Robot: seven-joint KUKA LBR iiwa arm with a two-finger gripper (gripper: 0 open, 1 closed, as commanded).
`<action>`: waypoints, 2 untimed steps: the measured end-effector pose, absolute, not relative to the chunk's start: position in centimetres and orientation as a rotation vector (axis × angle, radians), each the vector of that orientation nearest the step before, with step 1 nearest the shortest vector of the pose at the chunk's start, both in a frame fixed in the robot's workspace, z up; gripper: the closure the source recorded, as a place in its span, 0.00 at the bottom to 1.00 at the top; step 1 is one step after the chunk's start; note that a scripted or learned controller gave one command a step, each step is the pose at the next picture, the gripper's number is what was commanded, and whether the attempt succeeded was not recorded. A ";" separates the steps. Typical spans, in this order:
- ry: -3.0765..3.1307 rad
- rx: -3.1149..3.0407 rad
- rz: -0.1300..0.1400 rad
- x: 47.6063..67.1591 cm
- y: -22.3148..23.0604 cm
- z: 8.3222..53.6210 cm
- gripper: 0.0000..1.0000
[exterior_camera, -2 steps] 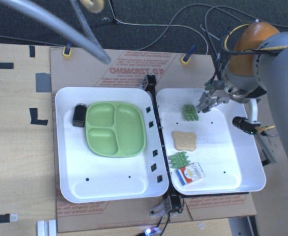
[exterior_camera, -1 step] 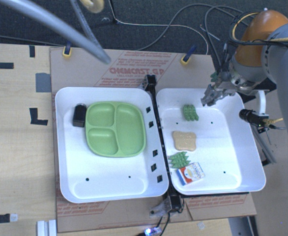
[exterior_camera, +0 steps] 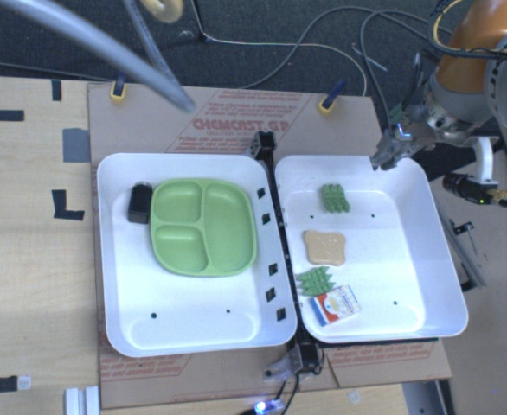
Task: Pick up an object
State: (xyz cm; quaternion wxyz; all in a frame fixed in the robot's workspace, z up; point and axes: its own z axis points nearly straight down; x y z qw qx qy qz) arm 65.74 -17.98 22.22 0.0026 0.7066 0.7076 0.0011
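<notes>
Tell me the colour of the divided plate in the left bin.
Light green. The divided plate shows plainly in the camera view.

Even, bright light; soft shadows; overall slightly blurred, low-resolution picture.

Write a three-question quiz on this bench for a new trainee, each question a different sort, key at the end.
1. True or false: the green divided plate lies in the left bin.
2. Multiple choice: the dark block lies A) on the plate, B) beside the plate's left edge, C) in the right bin.
3. Fill in: the arm's hand is over the right bin's ____ rim.

Key
1. True.
2. B.
3. Far: at the far right corner, away from the toast slice, the two green leafy pieces and the red-and-white packet.
</notes>
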 end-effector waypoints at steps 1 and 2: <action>2.220 2.217 0.003 65.6 -18.8 27.1 1.00; 2.227 2.217 0.000 64.1 -14.5 27.1 1.00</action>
